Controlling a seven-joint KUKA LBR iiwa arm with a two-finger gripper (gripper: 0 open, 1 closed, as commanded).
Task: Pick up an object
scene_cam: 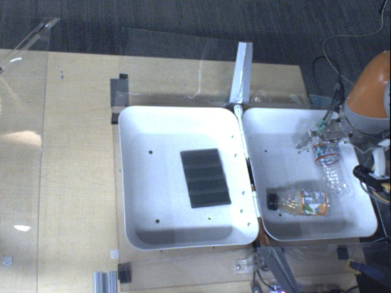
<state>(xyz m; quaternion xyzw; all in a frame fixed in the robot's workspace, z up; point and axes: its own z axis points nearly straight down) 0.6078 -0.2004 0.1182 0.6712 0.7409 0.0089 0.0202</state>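
robot arm over two white bins, reaching for bottles.
nearest in the right bin (366,227) lies a juice bottle (299,202) on its side; beyond it a clear plastic bottle (330,166), likely light, slippery and crushable, best gripped mid-body. above it the gripper (317,136), whose opening i cannot tell. left bin (140,163) holds a dark ribbed pad (205,177); pale wooden bench (61,163), dark carpet beyond.

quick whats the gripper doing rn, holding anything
Gripper: low in the right bin, at the top end of the clear plastic bottle; a grasp cannot be told.
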